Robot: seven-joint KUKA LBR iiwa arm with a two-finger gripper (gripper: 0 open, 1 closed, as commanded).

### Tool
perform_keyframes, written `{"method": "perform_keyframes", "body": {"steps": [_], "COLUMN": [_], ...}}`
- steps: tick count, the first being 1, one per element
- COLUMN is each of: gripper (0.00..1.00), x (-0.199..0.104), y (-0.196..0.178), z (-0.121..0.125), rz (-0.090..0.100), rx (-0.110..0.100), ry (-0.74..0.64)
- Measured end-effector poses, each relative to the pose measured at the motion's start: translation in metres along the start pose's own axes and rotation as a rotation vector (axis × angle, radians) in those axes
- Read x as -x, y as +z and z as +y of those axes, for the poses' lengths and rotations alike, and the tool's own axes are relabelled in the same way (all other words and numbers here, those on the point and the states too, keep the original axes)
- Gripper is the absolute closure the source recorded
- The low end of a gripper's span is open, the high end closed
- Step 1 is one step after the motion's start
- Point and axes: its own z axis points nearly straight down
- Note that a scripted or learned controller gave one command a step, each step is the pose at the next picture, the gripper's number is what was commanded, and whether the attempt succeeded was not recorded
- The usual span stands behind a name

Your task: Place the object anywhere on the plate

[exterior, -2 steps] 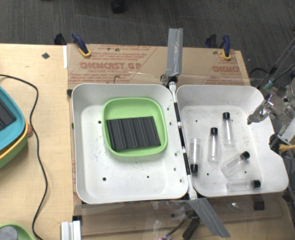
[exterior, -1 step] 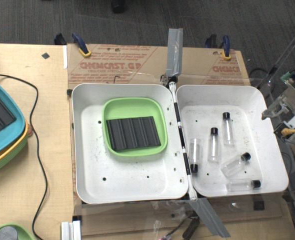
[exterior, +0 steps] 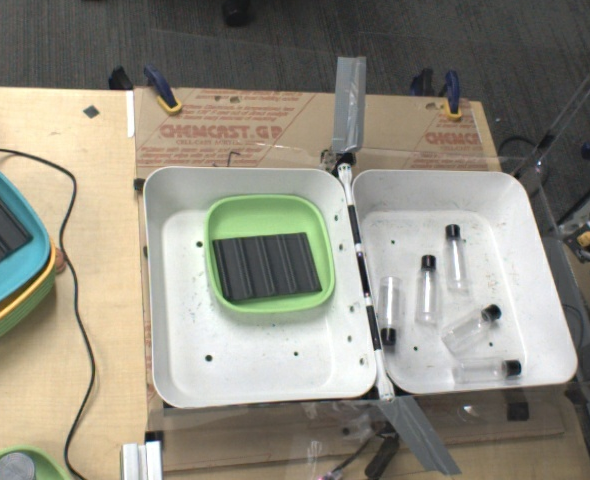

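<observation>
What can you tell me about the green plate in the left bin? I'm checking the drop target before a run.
The square light-green plastic plate has rounded corners and a raised rim around a shallow well. It sits flat and upright in the upper middle of the left shallow white bin, resting on the bin floor, apart from its walls. A dark grey ribbed rectangular mat lies in the well, slightly skewed, covering most of it and reaching toward the lower rim. None of the vials is on it.

A green plate (exterior: 268, 255) sits in the left bin, with a dark ribbed mat on it. Five clear tubes (exterior: 429, 289) with black caps lie flat in the right bin, near its lower middle.
</observation>
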Motion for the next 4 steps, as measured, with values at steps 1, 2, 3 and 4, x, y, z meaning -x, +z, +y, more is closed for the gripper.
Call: {"method": "perform_keyframes", "body": {"steps": [1, 2, 3, 4], "gripper": [0.00, 0.00, 0.00, 0.00], "x": [0.021, 0.022, 0.016, 0.011], "y": [0.001, -0.069, -0.028, -0.140], "z": [0.004, 0.005, 0.007, 0.009], "rz": [0.000, 0.002, 0.001, 0.001], "rx": [-0.001, 0.001, -0.001, 0.000], "ry": [0.078, 0.199, 0.203, 0.198]}}
